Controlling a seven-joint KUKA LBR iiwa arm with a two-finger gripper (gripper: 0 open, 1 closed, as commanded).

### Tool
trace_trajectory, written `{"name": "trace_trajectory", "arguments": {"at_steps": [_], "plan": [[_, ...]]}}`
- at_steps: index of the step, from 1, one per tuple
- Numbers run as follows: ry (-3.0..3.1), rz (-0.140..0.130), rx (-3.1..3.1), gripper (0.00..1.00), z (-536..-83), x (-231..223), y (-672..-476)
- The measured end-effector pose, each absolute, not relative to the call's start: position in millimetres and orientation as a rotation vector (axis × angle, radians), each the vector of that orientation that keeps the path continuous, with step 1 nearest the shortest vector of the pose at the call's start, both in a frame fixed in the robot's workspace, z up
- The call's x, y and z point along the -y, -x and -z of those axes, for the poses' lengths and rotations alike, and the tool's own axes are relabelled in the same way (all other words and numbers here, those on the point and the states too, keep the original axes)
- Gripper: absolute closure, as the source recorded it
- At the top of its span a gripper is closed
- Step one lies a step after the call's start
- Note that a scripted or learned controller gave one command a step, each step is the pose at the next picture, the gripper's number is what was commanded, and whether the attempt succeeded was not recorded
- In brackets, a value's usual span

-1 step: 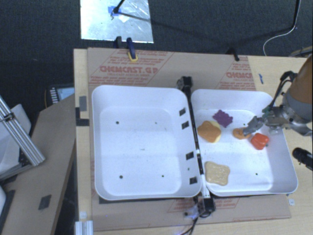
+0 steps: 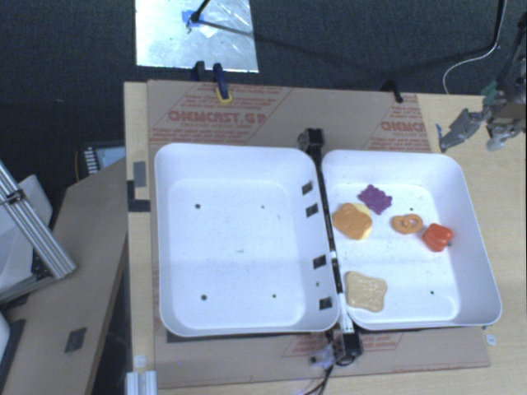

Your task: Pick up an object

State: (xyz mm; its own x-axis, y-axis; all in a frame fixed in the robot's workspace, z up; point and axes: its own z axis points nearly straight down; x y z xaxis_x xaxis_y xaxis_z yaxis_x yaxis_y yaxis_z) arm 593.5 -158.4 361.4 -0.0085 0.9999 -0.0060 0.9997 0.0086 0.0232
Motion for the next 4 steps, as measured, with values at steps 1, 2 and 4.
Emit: {"name": "trace_trajectory", "arguments": {"at_steps": [1,2,4], "plan": [[-2.196,-0.021,-2.218,0.00,-546.1,132.3,-670.4],[-2.204,-0.007,-2.228,1.00,-548.0,134.1,-668.7],[-2.205,-0.007,-2.238,1.00,-535.4,-25.7,-602.0]]}}
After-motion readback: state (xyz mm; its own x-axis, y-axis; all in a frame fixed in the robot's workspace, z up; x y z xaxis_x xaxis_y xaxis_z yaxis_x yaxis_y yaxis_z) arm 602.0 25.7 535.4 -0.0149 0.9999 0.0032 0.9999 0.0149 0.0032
